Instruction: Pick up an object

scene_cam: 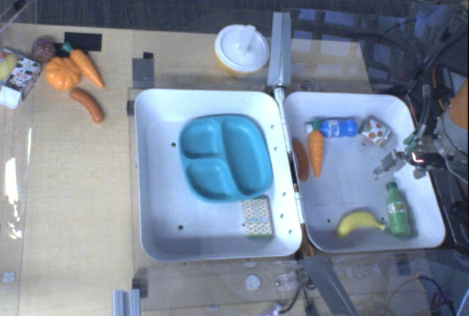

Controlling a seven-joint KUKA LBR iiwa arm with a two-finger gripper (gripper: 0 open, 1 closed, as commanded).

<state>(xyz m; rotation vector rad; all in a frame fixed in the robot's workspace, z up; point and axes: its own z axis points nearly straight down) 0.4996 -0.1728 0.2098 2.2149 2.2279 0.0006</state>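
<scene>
We see the gripper [393, 163] near the right bin's [344, 237] right edge, fingers spread and nothing between them, so no pick is made yet. Just below it the green bottle [396, 210] lies beside a banana [359, 222] at the bin's lower right corner. A carrot [316, 151], a blue bottle [336, 128] and a small carton [375, 132] sit along the upper edge (all untouched, we judge). The left bin [157, 182] holds a blue divided plate [223, 158]

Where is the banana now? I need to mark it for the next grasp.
The banana lies in the right bin, near its front edge, just left of the green bottle and below the gripper.
</scene>
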